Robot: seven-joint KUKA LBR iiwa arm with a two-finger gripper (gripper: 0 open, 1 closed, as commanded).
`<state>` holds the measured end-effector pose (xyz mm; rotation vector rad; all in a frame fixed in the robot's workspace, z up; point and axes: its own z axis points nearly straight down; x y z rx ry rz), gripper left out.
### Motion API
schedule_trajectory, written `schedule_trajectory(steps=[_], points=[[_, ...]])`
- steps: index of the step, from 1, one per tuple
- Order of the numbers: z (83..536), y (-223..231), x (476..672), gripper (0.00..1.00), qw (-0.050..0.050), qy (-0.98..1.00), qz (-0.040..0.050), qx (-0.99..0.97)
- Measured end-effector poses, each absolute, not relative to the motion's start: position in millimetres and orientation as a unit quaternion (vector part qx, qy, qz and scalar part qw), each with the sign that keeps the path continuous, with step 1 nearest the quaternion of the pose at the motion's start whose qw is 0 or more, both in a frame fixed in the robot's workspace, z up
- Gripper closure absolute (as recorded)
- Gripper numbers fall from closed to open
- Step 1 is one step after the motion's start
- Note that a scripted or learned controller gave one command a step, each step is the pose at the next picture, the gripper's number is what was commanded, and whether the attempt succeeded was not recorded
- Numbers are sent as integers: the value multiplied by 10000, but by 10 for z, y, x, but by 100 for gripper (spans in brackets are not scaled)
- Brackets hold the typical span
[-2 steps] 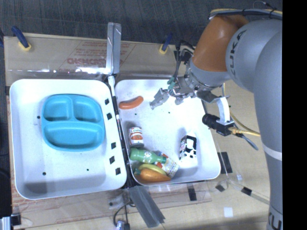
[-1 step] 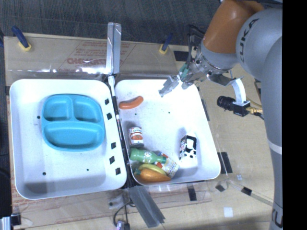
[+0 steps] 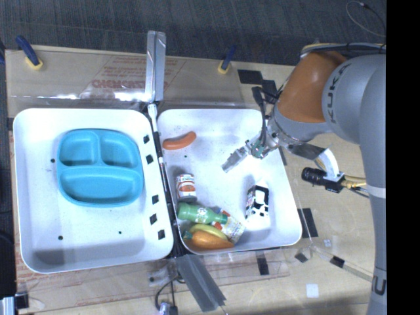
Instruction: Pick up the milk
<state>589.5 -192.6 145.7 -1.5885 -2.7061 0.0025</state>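
The milk (image 3: 258, 205) is a small white carton with black cow patches. It lies in the right bin (image 3: 279, 120) near that bin's right wall, toward the front. My gripper (image 3: 241, 156) hangs over the middle of the right bin, up and to the left of the milk and apart from it. Nothing is seen held in it. The grey arm with its orange band (image 3: 308, 90) reaches in from the right.
In the right bin, a sausage (image 3: 179, 140) lies at the back left and a small can (image 3: 187, 186) by the left wall. A green bottle (image 3: 203, 214) and yellow-orange fruit (image 3: 209, 236) crowd the front, just left of the milk. The left bin holds a blue divided plate (image 3: 100, 167).
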Motion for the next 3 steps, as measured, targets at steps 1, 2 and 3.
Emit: schedule_trajectory(steps=[1,2,3], points=[[1459,-2041,6102,0,-2,-8466,3,-5322],[1756,-2103,5609,0,14,-8693,5,-4942],[921,-2104,5103,0,-11,-9002,-1,-4354]])
